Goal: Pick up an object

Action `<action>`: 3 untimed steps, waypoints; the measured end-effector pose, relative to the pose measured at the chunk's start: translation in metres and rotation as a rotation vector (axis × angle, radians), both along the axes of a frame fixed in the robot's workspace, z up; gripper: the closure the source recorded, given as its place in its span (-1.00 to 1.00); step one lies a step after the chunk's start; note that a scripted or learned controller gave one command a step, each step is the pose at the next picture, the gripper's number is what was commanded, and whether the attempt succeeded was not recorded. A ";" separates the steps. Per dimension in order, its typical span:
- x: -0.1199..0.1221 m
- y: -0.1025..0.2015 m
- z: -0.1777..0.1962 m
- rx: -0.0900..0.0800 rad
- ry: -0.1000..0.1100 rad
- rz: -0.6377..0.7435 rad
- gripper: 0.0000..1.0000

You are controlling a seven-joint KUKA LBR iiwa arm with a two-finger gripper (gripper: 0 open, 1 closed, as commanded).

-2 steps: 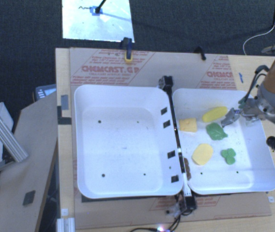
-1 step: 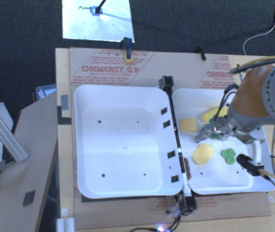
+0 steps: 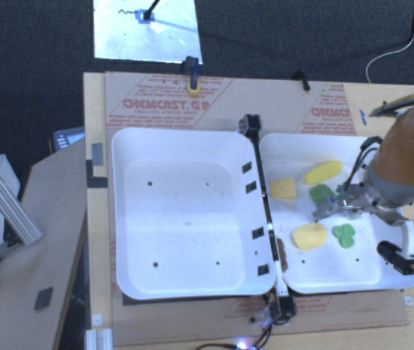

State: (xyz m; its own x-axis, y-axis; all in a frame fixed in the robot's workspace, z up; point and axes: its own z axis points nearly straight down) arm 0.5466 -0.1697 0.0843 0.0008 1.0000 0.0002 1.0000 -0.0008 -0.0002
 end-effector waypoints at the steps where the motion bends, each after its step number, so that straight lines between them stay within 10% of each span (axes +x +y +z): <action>1: -0.005 -0.038 0.001 -0.002 -0.004 0.001 -1.00; 2: 0.028 -0.036 0.001 -0.002 -0.006 0.006 -1.00; 3: 0.027 -0.037 0.012 -0.002 -0.006 0.005 1.00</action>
State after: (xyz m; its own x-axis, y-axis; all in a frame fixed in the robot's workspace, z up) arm 0.5739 -0.2064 0.0960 -0.0043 1.0000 -0.0018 1.0000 0.0043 0.0062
